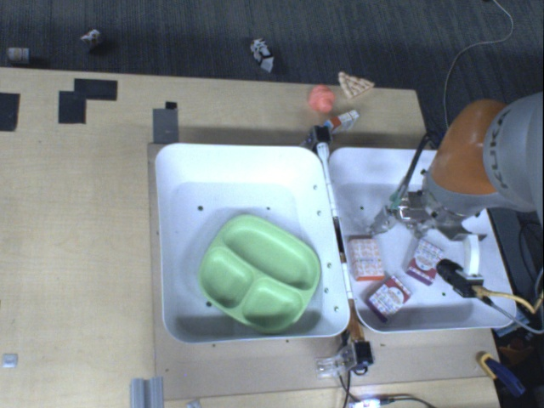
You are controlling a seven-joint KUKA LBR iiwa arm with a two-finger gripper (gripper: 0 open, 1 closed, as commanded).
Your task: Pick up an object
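Hovering over the right bin (374, 167), the end effector (406, 213) sits below the orange-banded wrist; whether it is open or closed cannot be told. Just beneath it lie an orange-and-white packet (366, 257), a red packet (388, 297) and a maroon packet (424, 262). Far left, a green divided tray (259, 270) fills the left bin (178, 228).

The two bins (170, 228) look like smooth white plastic with a slight sheen. The green divided tray (259, 270) in the left bin is matt plastic, softly moulded. The bench (76, 253) is pale wood with an even, dull finish. Three small packets (367, 257) in the right bin look like printed paper or card. The arm's orange band (463, 155) is glossy.
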